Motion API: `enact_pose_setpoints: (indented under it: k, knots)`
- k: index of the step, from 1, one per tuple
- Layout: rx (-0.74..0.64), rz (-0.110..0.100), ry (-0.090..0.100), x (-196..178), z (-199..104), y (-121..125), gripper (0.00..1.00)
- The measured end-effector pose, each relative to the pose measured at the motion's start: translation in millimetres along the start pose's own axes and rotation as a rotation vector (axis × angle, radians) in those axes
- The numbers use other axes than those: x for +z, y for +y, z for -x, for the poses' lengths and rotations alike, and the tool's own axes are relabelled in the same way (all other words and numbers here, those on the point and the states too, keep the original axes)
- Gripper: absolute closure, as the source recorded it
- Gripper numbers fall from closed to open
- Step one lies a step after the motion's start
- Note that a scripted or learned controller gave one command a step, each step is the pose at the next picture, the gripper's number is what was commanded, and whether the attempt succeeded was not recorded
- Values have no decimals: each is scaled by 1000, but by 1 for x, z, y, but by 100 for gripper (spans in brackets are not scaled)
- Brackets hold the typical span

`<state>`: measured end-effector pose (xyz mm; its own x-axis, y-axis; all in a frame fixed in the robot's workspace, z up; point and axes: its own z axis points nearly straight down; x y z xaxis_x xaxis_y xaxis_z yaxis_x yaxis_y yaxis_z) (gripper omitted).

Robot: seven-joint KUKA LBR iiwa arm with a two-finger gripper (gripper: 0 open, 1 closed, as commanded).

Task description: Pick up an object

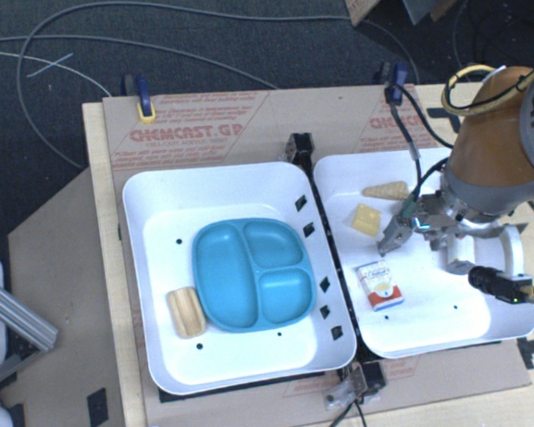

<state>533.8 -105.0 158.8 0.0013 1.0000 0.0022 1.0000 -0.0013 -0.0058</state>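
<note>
Both bins white: left bin (153, 292) holds a plain sky-blue divided plate (253, 274) with a tan, faintly ridged bread-like piece (186, 312) just left of the plate; right bin (443, 318) holds a pale yellow cheese wedge (367, 220), a cream-beige piece (386, 191) just above that wedge, and a small white carton (381, 286) with red base and blue print below it. Bench board (203, 120) light tan with faded red lettering, blue clamps (144, 96) on its far edge, dark blue-grey carpet (28, 136) with pale cables around it. Arm (494, 155) orange-brown above the wrist, grey metal lower down.
</note>
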Motion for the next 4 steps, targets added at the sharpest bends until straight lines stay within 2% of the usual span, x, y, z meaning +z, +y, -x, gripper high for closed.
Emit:
enact_pose_setpoints:
  k: [1, 2, 3, 4]
  knots:
    - [0, 2, 0, 61, -4, 5, 0]
    - [-2, 8, 2, 69, -5, 7, 0]
    - [-2, 17, 3, 57, -6, 10, 100]
    - [-2, 8, -3, 13, -1, 9, 100]
